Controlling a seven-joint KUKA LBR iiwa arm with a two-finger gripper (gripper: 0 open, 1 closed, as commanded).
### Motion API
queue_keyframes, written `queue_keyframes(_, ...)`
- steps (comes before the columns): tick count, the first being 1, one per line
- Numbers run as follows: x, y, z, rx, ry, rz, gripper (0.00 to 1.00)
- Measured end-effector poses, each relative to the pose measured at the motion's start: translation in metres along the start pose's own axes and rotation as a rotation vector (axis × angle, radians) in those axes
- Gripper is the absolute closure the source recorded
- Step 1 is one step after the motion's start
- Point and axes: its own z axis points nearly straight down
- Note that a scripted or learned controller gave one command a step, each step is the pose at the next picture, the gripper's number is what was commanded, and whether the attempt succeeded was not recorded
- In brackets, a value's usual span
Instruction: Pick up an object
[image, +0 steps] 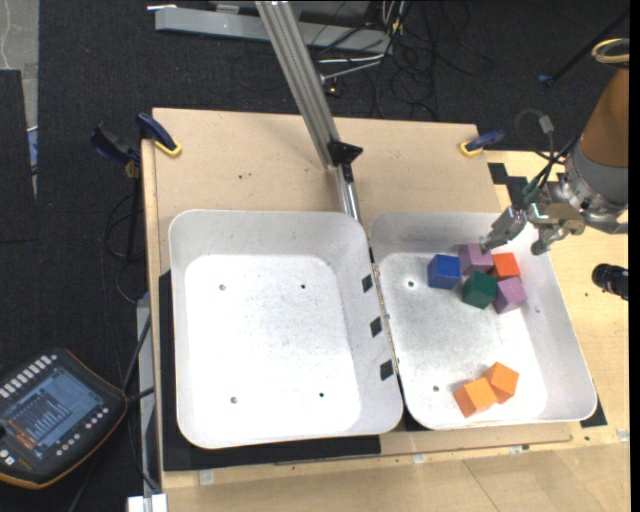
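In the right bin (430, 340) a cluster of blocks lies near the far side: a blue cube (444, 270), a pink-purple block (476, 257), an orange block (506, 265), a dark green cube (480, 290) and a purple block (511, 293). Two more orange blocks (487, 388) sit near the bin's front edge. My gripper (523, 233) hangs open just above and to the right of the cluster, its fingers spread, nothing between them.
The left bin (265, 325) lies beside the right one. A slanted metal pole (305, 80) crosses the back of the bench. Clamps sit at the back corners. A teach pendant (50, 415) rests on the floor at lower left.
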Motion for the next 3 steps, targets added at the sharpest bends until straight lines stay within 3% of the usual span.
queue_keyframes(1,0.000,0.001,-0.002,-0.003,-0.001,-0.001,0.00)
queue_keyframes(2,-0.005,0.003,0.061,0.003,0.000,0.002,0.00)
queue_keyframes(3,-0.012,-0.001,0.116,-0.009,-0.006,0.003,0.00)
